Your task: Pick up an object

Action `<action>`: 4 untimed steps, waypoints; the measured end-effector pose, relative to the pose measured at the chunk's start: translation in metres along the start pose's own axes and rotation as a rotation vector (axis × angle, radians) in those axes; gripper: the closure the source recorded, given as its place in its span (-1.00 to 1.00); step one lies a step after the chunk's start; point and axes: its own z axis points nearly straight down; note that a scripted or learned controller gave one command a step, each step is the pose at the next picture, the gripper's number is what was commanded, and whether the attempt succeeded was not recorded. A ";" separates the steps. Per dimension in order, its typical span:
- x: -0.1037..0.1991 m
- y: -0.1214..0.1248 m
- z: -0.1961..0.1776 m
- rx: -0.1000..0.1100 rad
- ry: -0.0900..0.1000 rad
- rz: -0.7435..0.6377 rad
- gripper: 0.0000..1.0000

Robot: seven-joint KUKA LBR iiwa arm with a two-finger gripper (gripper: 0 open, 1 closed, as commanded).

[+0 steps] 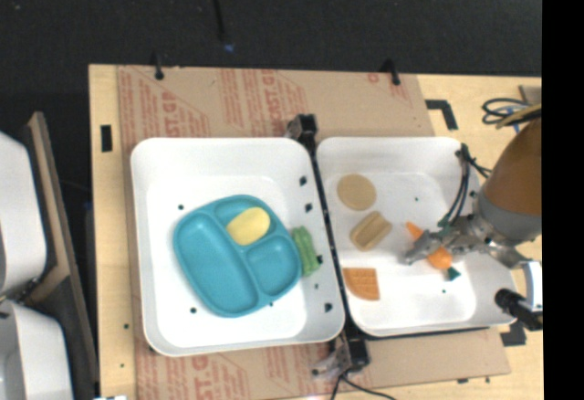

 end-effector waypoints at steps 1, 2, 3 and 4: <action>-0.001 0.001 -0.012 -0.005 -0.001 0.001 1.00; -0.002 0.006 -0.056 -0.007 -0.002 -0.001 1.00; -0.002 0.002 -0.117 -0.009 -0.002 -0.001 1.00; -0.003 0.002 -0.139 -0.005 -0.001 -0.001 1.00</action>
